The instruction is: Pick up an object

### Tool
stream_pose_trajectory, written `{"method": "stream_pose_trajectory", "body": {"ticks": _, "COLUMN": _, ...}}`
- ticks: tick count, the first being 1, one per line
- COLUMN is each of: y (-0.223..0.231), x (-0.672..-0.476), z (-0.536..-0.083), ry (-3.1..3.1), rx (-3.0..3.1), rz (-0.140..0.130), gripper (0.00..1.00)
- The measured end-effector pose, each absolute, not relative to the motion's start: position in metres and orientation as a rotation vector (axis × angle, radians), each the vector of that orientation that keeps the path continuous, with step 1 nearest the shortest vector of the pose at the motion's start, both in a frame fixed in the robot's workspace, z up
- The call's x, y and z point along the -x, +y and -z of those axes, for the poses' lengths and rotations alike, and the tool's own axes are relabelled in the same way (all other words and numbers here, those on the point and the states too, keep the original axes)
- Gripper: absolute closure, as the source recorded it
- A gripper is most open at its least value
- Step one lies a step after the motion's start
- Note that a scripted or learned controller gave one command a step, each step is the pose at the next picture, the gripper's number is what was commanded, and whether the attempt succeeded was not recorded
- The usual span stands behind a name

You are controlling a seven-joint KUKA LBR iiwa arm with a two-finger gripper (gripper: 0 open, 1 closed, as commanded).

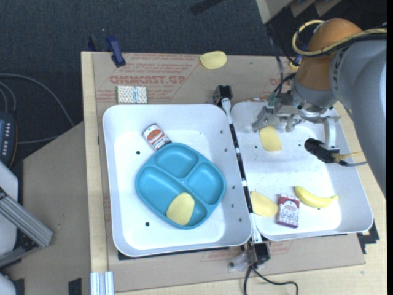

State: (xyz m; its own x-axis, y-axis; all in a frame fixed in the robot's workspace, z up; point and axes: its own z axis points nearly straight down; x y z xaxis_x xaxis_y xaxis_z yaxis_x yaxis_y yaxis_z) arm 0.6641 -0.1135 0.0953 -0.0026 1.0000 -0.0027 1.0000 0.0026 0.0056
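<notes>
White plastic, two shallow bins side by side on a brown tabletop point(184, 72), their inner rims meeting along a dark clipped seam.

Left bin point(123, 226): blue divided plate point(178, 180) near centre, a yellow piece point(180, 208) in its near compartment; a small red-and-white packet point(156, 136) just beyond the plate's far edge. Open floor along the left wall and the near corners.

Right bin point(350, 220): gripper point(277, 119) low at the far end, close to the far rim; whether it is released or clenched cannot be told from this angle. A pale yellow lump point(270, 139) lies just below it, touching or nearly so; contact not clear. Banana point(315, 197) near the right wall; red carton point(288, 211) and a yellow wedge point(263, 204) by the near rim, the wedge close to the seam. Middle floor is open.

Outside the bins: yellow disc point(213, 59) at the tabletop's far edge, patterned packet point(132, 94) and blue clip point(115, 51) at far left.
</notes>
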Motion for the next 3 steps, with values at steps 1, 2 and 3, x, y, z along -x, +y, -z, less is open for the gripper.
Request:
{"method": "stream_pose_trajectory", "body": {"ticks": 1, "y": -0.114, "x": -0.667, "z": -0.085, "ry": 2.221, "rx": -2.217, "rz": -0.001, "gripper": 0.0}}
{"method": "stream_pose_trajectory", "body": {"ticks": 2, "y": -0.114, "x": -0.668, "z": -0.095, "ry": 2.22, "rx": -2.214, "rz": -0.003, "gripper": 1.0}}
{"method": "stream_pose_trajectory", "body": {"ticks": 3, "y": -0.114, "x": -0.668, "z": -0.095, "ry": 2.221, "rx": -2.214, "rz": -0.002, "gripper": 0.0}}
